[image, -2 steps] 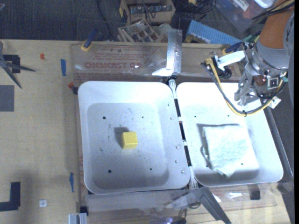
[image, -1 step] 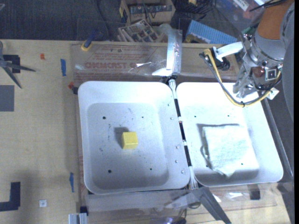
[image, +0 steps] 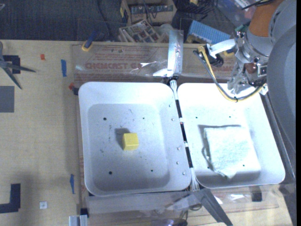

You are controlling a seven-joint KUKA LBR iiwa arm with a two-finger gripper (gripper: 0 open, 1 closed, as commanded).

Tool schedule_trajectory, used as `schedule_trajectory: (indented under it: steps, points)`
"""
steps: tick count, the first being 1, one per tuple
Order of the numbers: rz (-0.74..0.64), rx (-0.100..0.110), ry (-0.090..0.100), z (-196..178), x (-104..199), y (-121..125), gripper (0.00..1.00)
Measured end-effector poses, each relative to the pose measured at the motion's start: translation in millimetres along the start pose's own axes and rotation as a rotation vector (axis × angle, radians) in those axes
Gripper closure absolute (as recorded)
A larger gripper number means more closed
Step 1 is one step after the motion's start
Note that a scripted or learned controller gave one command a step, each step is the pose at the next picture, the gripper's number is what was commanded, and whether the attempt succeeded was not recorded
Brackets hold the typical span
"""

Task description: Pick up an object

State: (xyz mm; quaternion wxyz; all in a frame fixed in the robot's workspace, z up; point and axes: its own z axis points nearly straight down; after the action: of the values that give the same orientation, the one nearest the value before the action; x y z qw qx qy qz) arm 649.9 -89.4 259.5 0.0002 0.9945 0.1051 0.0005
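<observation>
Two bins (image: 94, 98): one block (image: 130, 141), one cloth (image: 231, 150)

You have a pale wooden bench (image: 37, 140) carrying two shallow white bins side by side, their inner rims touching along the middle. The left bin (image: 89, 98) and the right bin (image: 268, 112) both rest on a grey frame whose struts show at the near edge. Behind them a clear plastic sheet (image: 122, 62) with red lettering lies flat. To your left on the bare wood sit strips of blue tape (image: 63, 68) and a dark square patch (image: 6, 99).
</observation>
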Motion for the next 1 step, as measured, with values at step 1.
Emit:
schedule_trajectory:
  steps: [1]
  points:
    - [0.01,0.002,-0.004,17.6,-2.0,20.3,1.0]
